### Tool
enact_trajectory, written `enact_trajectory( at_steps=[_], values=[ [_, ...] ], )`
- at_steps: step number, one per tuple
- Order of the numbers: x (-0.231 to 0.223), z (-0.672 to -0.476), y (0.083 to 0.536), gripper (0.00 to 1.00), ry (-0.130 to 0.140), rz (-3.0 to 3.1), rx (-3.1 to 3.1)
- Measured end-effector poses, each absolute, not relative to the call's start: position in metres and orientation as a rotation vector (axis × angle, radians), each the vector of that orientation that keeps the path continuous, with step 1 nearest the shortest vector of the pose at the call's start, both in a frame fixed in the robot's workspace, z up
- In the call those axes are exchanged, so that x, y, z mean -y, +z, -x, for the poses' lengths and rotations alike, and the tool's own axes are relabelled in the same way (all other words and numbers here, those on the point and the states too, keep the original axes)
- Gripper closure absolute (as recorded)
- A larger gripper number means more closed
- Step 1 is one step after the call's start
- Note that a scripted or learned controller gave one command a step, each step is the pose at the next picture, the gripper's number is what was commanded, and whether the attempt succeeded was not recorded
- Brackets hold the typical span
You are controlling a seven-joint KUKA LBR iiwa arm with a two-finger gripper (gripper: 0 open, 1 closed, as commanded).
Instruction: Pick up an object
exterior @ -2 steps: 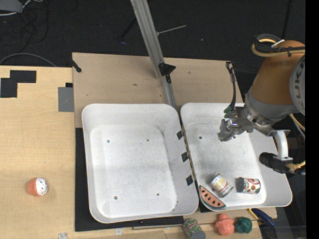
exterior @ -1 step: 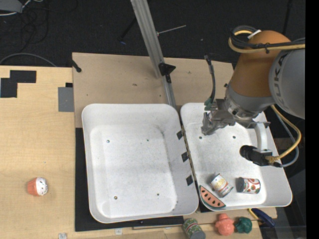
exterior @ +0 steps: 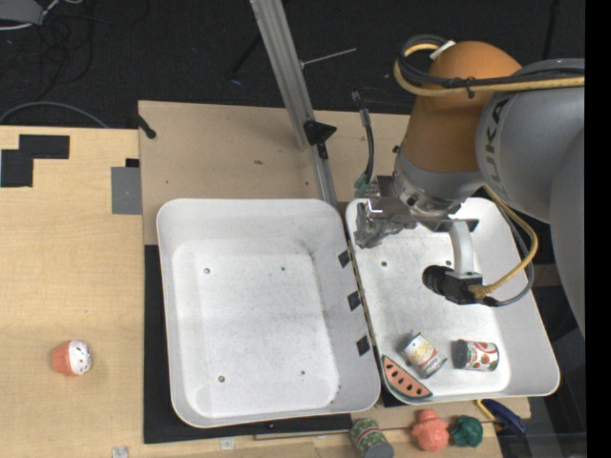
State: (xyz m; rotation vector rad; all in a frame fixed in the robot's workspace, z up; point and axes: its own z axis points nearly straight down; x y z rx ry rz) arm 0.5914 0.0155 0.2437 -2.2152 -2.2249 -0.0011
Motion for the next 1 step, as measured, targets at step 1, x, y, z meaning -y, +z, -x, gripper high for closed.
enact_trajectory(
  at_steps=[1],
  values=[
    [-0.0707, -0.5967, 0.2448, 1.0, 0.001, 2.216, 2.224]
  ],
)
